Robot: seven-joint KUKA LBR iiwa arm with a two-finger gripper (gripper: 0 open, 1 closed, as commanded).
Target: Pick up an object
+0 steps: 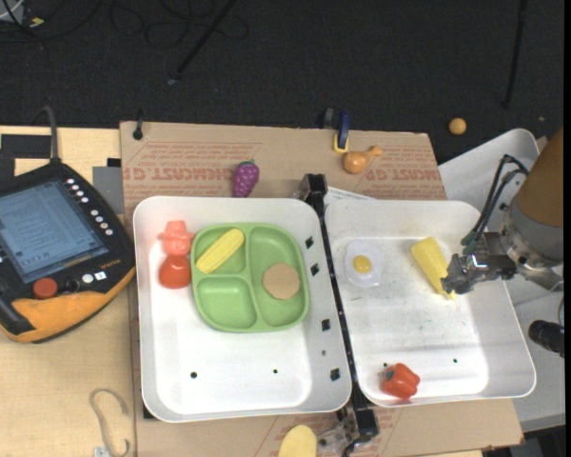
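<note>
In the right bin [495, 369] a yellow wedge-shaped block [426, 258] lies near the right wall. My gripper [456, 280] is low at the block's lower right end, touching or almost touching it. A fried egg toy [363, 265] lies left of the block, and a red pepper [400, 380] sits by the bin's front wall. The left bin [228, 379] has a green divided plate [238, 307] bearing a corn cob [218, 249] and a round brown cookie [282, 281]. A pink and red toy [175, 255] stands left of the plate.
Purple grapes [246, 177] and an orange gourd [360, 159] lie on the cardboard behind the bins. A lemon [298, 440] sits in front of them. An orange-cased control tablet [48, 246] rests at the left. A black divider [325, 284] separates the bins.
</note>
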